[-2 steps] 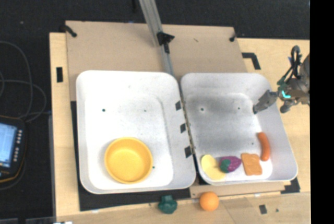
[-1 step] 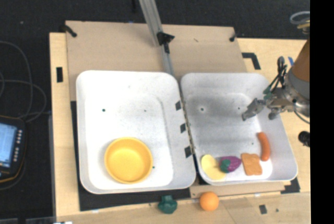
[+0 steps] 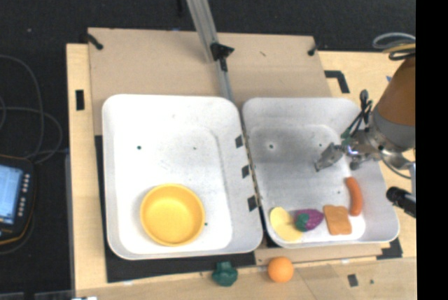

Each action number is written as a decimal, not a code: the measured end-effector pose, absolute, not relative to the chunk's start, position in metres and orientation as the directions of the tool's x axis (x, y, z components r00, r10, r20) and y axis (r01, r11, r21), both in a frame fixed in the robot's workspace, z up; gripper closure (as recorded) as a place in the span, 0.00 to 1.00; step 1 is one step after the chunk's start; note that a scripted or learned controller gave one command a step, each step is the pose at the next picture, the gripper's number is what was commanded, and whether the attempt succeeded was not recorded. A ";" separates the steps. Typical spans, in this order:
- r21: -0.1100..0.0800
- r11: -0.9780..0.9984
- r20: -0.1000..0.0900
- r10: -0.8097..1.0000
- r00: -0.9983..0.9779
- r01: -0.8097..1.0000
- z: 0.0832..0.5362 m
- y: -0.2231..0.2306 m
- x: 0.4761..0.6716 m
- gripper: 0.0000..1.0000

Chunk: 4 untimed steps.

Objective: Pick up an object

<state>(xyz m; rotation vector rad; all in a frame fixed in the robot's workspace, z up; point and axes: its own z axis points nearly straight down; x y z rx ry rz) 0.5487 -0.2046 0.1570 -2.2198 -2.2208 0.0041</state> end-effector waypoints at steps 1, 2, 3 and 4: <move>0.001 -0.001 -0.001 1.000 0.001 1.000 0.107 -0.205 0.549 0.00; 0.005 -0.006 -0.002 1.000 0.006 1.000 0.119 -0.207 0.550 1.00; 0.004 -0.004 -0.002 1.000 0.004 1.000 0.162 -0.208 0.546 1.00; 0.004 0.003 -0.002 1.000 -0.003 1.000 0.208 -0.205 0.554 1.00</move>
